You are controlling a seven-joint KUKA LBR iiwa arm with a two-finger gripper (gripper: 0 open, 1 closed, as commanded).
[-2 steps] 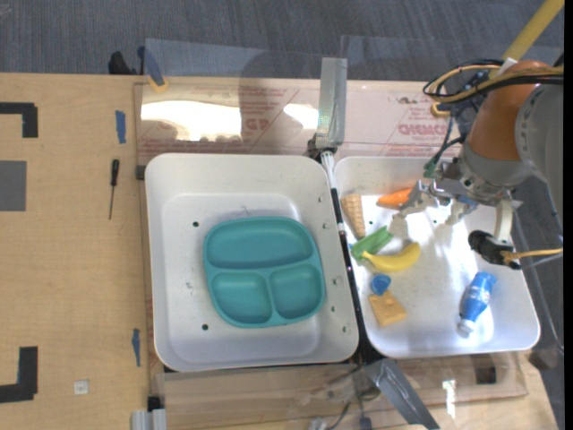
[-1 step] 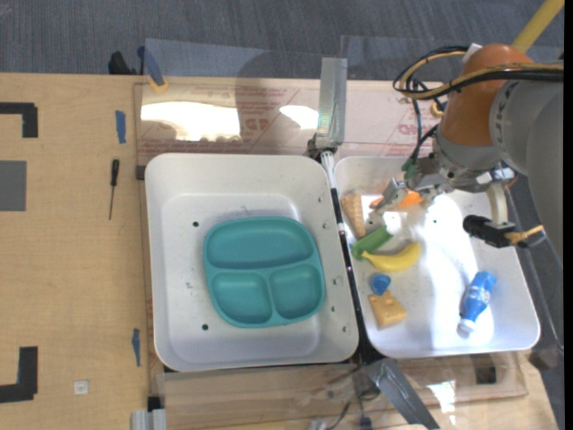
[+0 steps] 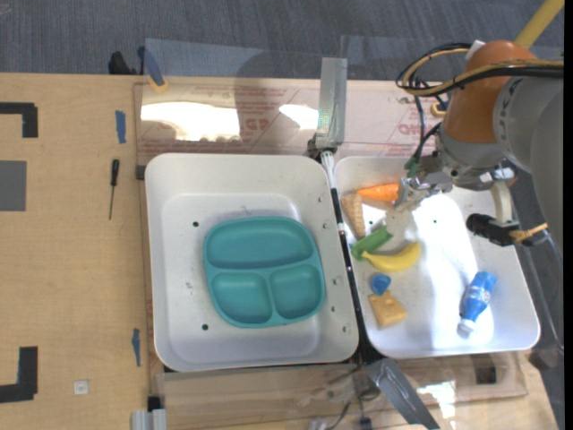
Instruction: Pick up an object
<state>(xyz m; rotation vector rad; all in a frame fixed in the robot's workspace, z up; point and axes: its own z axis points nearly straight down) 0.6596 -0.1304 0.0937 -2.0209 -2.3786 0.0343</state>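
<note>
Here, the gripper [image 3: 400, 211] hung over the right bin [image 3: 510, 330], jaw state unclear.
One tray [image 3: 264, 269] lay in the left bin [image 3: 170, 240]; one banana [image 3: 397, 258], one carrot [image 3: 380, 192], one bottle [image 3: 475, 300] right.

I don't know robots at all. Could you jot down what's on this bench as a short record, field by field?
left bin: holds a teal divided tray
right bin: holds toy food and a blue bottle
toy food: carrot, banana, green piece, yellow wedge
arm: reaches in from the right
end effector: low over the right bin, near the carrot
grasp: cannot tell from this view
</note>
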